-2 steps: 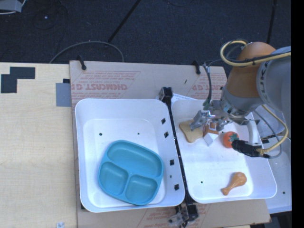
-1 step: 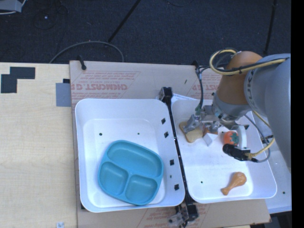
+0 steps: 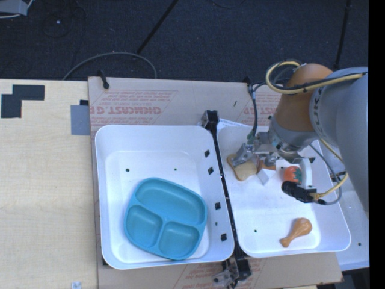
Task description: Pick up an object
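The arm [image 3: 328,110] enters from the right of the camera view and bends down over the right-hand bin [image 3: 337,239]. The hand [image 3: 251,157] sits low over the far left part of that bin, close to the divider where the two bins meet. Its metal fingers [image 3: 240,158] point toward the divider. A tan, bread-like piece [image 3: 244,171] lies directly at the fingertips, touching or just under them. Whether the fingers close on this piece cannot be told from this angle, and how wide the hand stands cannot be told either.

Behind the hand, toward the arm side, a small orange object [image 3: 291,174] lies on the bin floor, partly covered by a black fitting and cable. Well apart from the hand, toward the near edge of the same bin, a tan drumstick-shaped toy [image 3: 296,231] lies flat and untouched.

Across the divider from the hand, the left-hand bin [image 3: 114,143] holds a blue plate [image 3: 165,217] with three compartments. The plate lies flat in the near half of that bin.

Both bins rest on a cardboard sheet [image 3: 150,104] on the light wooden counter [image 3: 42,191].
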